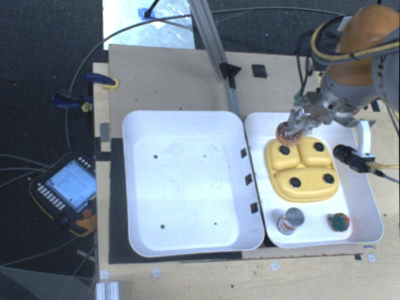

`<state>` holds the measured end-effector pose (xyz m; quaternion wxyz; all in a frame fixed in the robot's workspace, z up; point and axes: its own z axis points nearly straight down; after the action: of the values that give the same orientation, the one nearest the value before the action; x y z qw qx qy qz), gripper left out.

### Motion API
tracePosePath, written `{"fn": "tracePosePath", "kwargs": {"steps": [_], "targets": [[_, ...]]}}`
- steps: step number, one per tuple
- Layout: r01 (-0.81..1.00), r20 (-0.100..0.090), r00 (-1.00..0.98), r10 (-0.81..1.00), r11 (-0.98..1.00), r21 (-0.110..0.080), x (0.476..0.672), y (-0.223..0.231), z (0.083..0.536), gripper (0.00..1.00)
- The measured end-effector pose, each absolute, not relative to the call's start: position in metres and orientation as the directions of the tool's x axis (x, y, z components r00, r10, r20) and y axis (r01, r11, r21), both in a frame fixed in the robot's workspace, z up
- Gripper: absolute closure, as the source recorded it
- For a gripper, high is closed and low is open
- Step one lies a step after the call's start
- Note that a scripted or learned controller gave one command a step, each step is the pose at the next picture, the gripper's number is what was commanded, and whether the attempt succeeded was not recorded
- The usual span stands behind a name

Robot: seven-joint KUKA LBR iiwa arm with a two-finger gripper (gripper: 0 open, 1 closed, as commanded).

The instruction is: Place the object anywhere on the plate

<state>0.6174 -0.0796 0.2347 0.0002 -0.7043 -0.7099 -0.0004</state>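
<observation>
A yellow plate [302, 170] with several compartments lies in the right bin [369, 208]. My gripper [291, 129] hangs over the plate's far left corner, reaching in from the upper right. It is shut on a small brown round object [285, 133], which sits at the fingertips just above or on the plate's far left rim. The gripper partly covers the object, so I cannot tell whether it touches the plate.
A small silver can [290, 220] stands near the right bin's front edge. A small green and orange object [339, 221] lies at its front right. The left bin [181, 180] sits beside it. A handheld pendant [67, 187] lies off the bench, left.
</observation>
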Motion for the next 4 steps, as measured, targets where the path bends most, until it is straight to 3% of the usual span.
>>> {"fn": "tracePosePath", "kwargs": {"steps": [4], "targets": [[1.0, 0.002, -0.01, 1.0, 0.01, -0.001, 0.589, 0.141, 0.214, 1.0]]}}
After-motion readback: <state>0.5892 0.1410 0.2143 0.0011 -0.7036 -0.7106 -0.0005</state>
